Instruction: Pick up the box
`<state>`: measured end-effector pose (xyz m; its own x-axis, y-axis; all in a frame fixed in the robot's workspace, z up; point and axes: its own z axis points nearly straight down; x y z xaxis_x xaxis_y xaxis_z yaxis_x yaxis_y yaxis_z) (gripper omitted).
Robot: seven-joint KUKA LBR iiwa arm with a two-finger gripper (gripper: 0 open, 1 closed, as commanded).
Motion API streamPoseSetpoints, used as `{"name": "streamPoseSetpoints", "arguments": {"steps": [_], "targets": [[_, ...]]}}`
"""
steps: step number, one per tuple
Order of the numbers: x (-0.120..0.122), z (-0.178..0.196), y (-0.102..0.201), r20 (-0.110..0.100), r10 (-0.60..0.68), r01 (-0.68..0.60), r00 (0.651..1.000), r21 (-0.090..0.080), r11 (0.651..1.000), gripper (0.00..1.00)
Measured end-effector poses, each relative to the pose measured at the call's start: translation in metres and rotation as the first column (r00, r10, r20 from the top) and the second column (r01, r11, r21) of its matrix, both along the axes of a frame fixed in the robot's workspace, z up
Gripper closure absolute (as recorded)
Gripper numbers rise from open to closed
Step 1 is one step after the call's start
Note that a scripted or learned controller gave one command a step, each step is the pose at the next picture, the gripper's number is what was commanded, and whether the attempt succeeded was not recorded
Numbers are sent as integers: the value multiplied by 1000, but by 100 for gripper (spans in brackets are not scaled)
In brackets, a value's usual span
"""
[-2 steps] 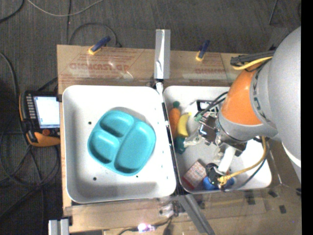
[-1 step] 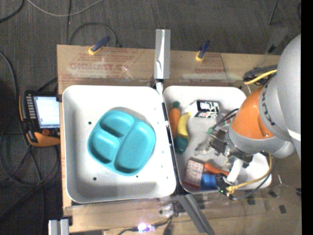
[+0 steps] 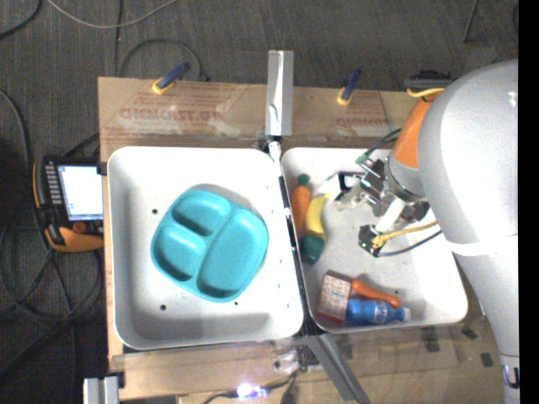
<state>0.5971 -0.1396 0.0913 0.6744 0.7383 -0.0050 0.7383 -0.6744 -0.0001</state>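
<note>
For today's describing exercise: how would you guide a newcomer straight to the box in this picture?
Find the right-hand white bin and look along its near edge. The box lies at the near left corner, touching a blue bottle and an orange carrot. It alone is flat-sided and rectangular, reddish-brown with a pale printed face.

— What sits in the left bin (image 3: 126, 251)?
— A turquoise divided plate (image 3: 210, 242), near the middle.

— And the right bin (image 3: 438, 305)?
— By its left wall lie a carrot (image 3: 301, 202), a yellow piece (image 3: 316, 215) and a green piece (image 3: 312, 247) close together. At the near edge the box (image 3: 334, 297) lies toward the left corner, with a blue bottle (image 3: 372, 312) touching it and a small orange thing (image 3: 375, 292) just behind the bottle.

— The arm?
— The gripper (image 3: 370, 194) hangs over the bin's far half, well apart from the box.
</note>
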Motion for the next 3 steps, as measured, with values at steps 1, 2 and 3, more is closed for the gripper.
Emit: {"name": "streamPoseSetpoints", "arguments": {"steps": [1,2,3], "targets": [[-13,-2,3,17,-63,63,998,-5,998,0],[41,2,-13,-55,-374,375,926,12,927,0],[52,2,-20,-83,-518,520,851,4,854,0]]}}
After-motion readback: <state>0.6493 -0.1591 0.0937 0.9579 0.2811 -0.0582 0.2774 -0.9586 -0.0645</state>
